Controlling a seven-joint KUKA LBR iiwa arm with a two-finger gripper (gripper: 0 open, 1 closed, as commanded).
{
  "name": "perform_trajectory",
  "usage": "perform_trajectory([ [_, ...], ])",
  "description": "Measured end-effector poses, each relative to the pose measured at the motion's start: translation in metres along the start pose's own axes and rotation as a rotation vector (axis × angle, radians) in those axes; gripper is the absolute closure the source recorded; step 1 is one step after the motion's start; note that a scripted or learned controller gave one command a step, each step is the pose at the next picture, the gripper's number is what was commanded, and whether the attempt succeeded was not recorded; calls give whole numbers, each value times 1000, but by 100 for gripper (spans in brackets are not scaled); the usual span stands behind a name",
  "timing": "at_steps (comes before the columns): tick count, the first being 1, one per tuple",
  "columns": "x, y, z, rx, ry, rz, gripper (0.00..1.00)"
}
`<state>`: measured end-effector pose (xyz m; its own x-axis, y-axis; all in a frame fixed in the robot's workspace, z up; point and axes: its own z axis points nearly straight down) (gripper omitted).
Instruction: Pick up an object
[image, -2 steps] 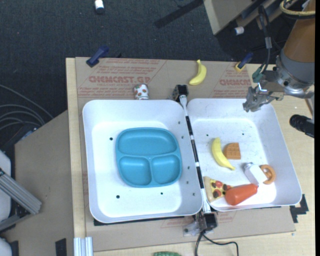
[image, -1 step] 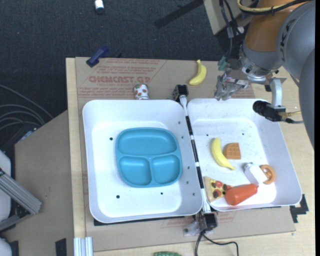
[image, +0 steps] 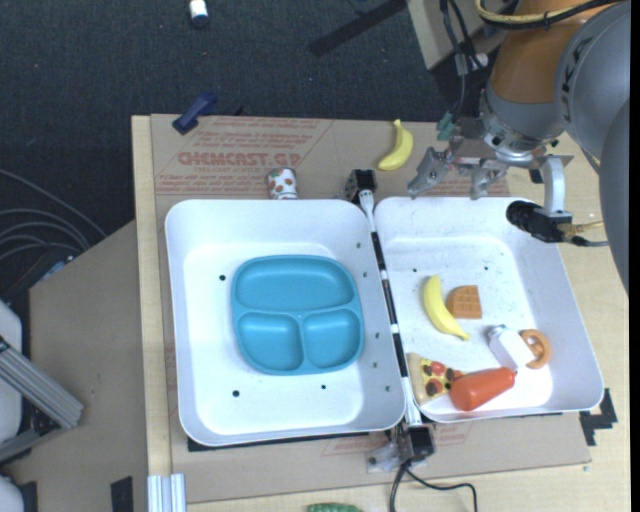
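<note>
I'm working in a robotics lab: white bins (image: 190, 300) are sitting on a cardboard-topped bench (image: 240, 150), cables (image: 40, 215) trailing over dark carpet (image: 80, 60).

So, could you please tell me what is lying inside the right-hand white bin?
The right bin holds a banana, a waffle, a pizza slice, a carrot, a white bottle and a pretzel partly hidden behind it.
</note>
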<state>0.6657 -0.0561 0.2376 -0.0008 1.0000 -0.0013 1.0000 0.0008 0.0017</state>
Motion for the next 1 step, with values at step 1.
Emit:
perform_trajectory([
  [1, 0, 0, 53, 5, 1, 0, 0],
])
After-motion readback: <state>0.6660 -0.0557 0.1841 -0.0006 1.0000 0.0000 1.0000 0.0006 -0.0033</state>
